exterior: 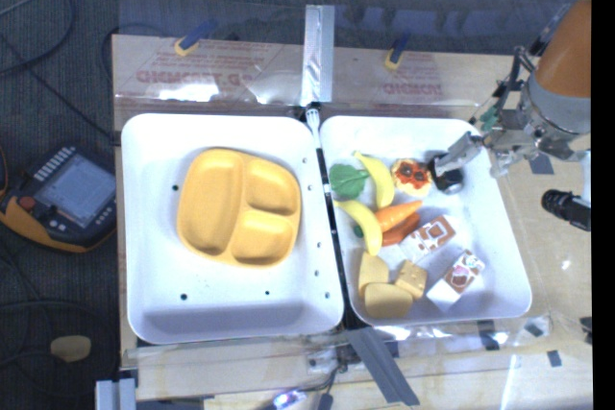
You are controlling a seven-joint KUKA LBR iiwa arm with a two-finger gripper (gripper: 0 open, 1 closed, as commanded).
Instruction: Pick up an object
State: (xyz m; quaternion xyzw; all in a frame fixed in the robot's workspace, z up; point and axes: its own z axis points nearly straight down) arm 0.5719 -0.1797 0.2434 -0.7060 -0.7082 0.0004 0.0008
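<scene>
The right bin (pixel 514 245) holds a cluster of toy food: two bananas (pixel 377 178) (pixel 362 221), a green leafy piece (pixel 346 178), a carrot (pixel 399 218), a red-and-orange piece (pixel 411 173), small printed cartons (pixel 430 237) (pixel 459 276) and tan blocks (pixel 389 288). The gripper (pixel 447 170) hangs over that bin's upper right part, just beside the red-and-orange piece; whether its fingers are spread or closed cannot be told, and nothing is seen between them. The left bin (pixel 144 235) bears a yellow divided tray (pixel 238 205). The grey arm (pixel 557 86) reaches in from the right.
</scene>
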